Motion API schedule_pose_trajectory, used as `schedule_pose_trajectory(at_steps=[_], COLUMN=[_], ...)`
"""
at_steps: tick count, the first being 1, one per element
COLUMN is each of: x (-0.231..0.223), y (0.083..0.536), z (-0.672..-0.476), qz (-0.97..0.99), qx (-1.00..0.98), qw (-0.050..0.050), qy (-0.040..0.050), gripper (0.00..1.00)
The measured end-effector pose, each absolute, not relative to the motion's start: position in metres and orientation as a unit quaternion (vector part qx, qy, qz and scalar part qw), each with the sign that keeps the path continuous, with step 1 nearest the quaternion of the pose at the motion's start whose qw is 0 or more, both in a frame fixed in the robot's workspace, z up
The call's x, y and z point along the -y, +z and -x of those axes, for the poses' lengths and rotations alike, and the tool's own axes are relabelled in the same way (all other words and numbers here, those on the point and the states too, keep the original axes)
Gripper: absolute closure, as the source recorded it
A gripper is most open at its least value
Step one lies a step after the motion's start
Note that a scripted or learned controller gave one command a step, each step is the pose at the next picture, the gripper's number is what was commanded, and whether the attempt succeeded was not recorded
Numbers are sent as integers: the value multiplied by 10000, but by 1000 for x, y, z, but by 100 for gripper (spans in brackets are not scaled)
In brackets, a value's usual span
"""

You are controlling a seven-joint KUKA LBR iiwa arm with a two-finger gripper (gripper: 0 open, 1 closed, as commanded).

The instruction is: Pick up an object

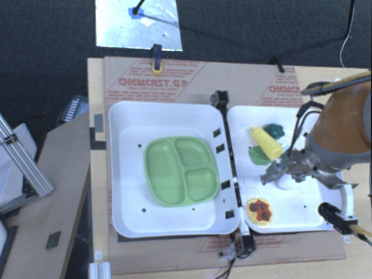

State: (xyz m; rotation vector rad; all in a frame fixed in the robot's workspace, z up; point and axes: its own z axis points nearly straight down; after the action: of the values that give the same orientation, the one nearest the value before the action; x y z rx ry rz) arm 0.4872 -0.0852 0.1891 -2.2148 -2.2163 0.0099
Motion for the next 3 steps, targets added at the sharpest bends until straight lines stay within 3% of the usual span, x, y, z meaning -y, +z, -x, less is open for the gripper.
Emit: schedule_pose_trajectory(at_steps=[1,3], x=[85,89], y=[194,82], z=[-490,-490], qz=[7061,7072], qx=[7082,7070], qw=[-4,13], qy=[-3,5], gripper=[0,0])
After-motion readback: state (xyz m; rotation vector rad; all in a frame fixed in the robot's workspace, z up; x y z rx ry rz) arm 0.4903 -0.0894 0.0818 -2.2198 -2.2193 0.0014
